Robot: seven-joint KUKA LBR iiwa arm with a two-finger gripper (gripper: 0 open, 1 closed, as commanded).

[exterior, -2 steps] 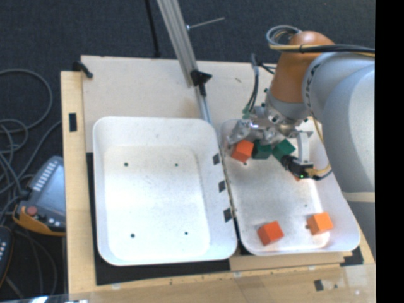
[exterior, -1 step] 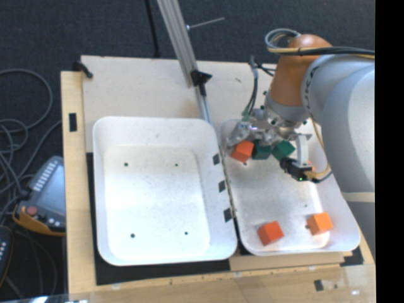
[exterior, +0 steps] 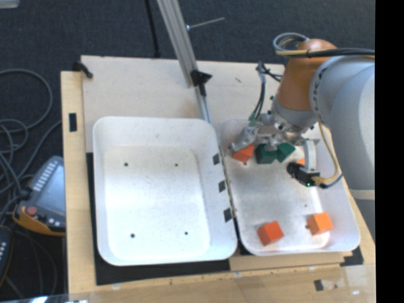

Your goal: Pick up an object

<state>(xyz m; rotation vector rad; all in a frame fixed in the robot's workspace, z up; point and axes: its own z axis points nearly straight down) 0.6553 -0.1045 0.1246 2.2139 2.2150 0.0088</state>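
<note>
My gripper point(exterior: 260, 145) is low over the far end of the right bin point(exterior: 287, 194), under the grey arm with its orange band. An orange piece point(exterior: 243, 154) lies right at its left side and a green block point(exterior: 276, 153) right at its right side. Both sit so close to the gripper that I cannot tell whether either is touched. Two more orange blocks lie near the front of the same bin, one in the middle point(exterior: 271, 232) and one to the right point(exterior: 319, 223).
The left bin point(exterior: 154, 191) stands beside the right one, with the shared rims between them. A slanted metal pole point(exterior: 180, 40) rises behind the bins. A black cable point(exterior: 309, 177) hangs off the wrist over the right bin.
</note>
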